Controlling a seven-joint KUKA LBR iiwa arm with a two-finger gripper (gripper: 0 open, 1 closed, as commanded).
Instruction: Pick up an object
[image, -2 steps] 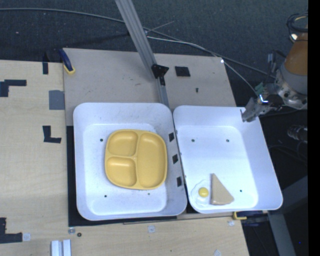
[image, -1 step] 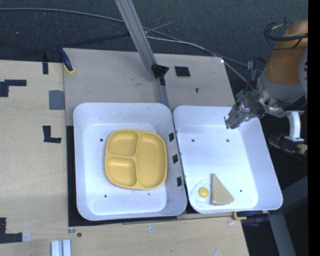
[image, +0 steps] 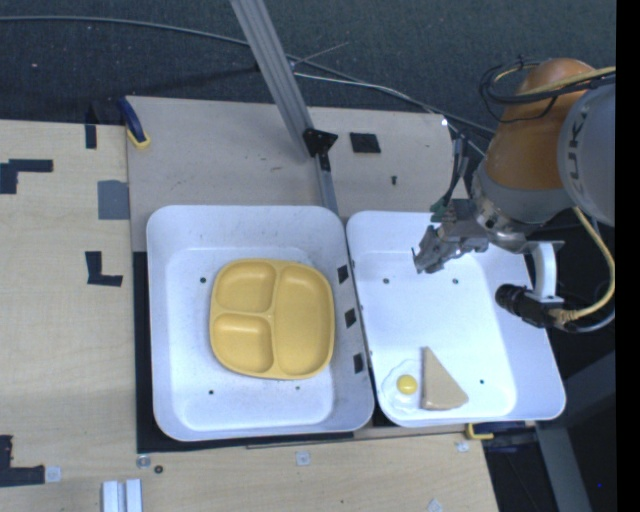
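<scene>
Overhead, end effector (image: 428, 258) above right bin (image: 520, 330)

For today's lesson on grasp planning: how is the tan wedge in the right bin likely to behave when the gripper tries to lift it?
The tan wedge looks like a solid, flat-lying triangle, so it is probably stiff and unlikely to roll. Its sloping sides may let fingers slip off. It lies close to the right bin wall, beside a fried egg toy, which could crowd the gripper.

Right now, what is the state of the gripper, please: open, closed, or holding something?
Gripper: above the right bin, nothing held that can be seen; open or closed cannot be told.
</scene>
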